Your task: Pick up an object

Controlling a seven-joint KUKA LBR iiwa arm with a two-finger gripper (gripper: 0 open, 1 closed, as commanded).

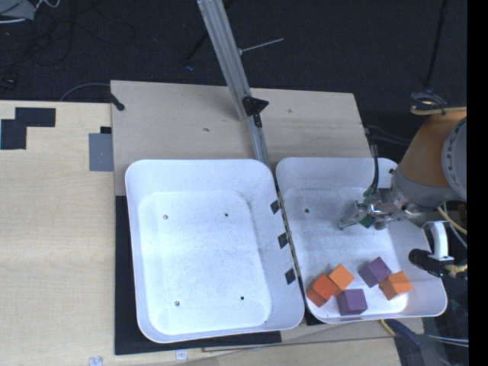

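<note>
Currently we judge the approach step in hand: the gripper [358,218] hangs low in the right bin [328,181], fingers spread and holding nothing. The blocks, orange [341,276] and purple [351,301] among them, cluster near the bin's front edge, apart from it. Next we must travel forward, centre over one block, descend, then close. The left bin [152,181] sits on a pale bench [53,242]; dark floor lies behind.

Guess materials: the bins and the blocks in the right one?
Bins: probably moulded plastic; white, smooth, slight sheen, rounded corners and rolled rim. Blocks, orange and purple: likely foam or painted wood; flat matte colour, no glare, crisp edges. Too small to say which.
</note>
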